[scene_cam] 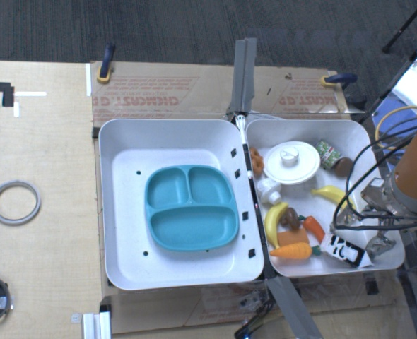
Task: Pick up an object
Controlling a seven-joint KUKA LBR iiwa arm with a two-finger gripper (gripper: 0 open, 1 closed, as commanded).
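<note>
The right bin (350,129) is the busy one. At its middle sits a round white lidded pot (291,162) with a knob on top, glossy and squat. Just in front of it a yellow banana (273,222) curves toward the near wall, and a small brown lump (290,219) is tucked against its inner side. Along the near wall lies an orange carrot (291,252) with a bit of green at its tip, and a shorter red-orange piece (313,227) angles just above it. A second yellow piece (330,193), banana-like, lies further right, near the arm's cables. Up in the far right corner there is a green crumpled item (329,154) touching a dark brown rounded one (343,166). A small orange thing (256,162) rests against the dividing wall, with a little white object (267,189) below it. A black-and-white patterned block (346,250) sits in the near right corner.

The gripper (367,221) hangs over the right side of this bin, wrapped in looping black cables, close above the patterned block and the yellow piece. From where I stand I cannot tell whether it has anything, nor how its tool end is set; the metal parts and wires hide that.

The left bin (116,189) holds a teal divided plate (191,207) with three compartments. A roll of grey tape (14,201) lies on the wooden bench (39,147) to the left.
</note>
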